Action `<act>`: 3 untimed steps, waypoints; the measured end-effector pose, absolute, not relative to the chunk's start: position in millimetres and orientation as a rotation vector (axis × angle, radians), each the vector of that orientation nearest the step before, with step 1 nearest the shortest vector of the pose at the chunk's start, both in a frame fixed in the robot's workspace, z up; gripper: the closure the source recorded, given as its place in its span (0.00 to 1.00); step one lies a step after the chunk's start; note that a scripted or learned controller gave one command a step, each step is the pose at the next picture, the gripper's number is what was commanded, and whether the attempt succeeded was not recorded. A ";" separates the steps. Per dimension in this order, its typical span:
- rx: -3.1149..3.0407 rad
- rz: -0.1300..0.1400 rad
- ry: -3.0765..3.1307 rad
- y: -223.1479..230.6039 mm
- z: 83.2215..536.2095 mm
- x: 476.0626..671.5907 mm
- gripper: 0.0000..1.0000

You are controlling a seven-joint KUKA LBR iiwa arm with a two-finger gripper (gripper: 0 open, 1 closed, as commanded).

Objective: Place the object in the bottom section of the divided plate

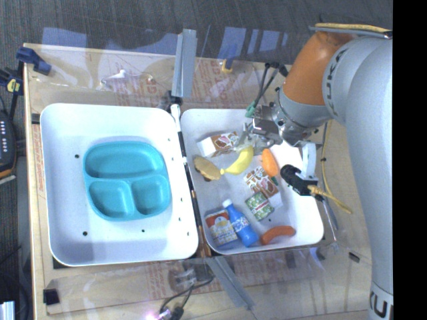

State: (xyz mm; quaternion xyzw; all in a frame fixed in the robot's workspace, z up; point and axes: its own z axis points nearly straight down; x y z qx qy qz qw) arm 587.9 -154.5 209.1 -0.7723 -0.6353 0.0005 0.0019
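The grey arm's gripper [261,133] hangs low over the right white bin [308,229], just above the yellow plastic banana [238,162]; whether its fingers are open or closed, I cannot tell. The blue 3-section divided plate [127,179] sits in the left white bin [57,179].

From where I stand, the arm [363,152] is a thick, smooth grey tube with rounded joints, a broad orange band [310,69] wrapped above the wrist. Below the band sits a darker grey collar, then the tool [261,131], a cluster of metal parts and thin dark cables (part of a letter marking shows low on the casing)
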 end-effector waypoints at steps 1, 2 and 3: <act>-2.421 0.000 -1.998 -77.1 213.4 611.6 1.00; -2.308 0.005 -2.125 29.1 190.9 593.7 1.00; -2.198 -0.013 -2.251 95.4 107.0 648.7 1.00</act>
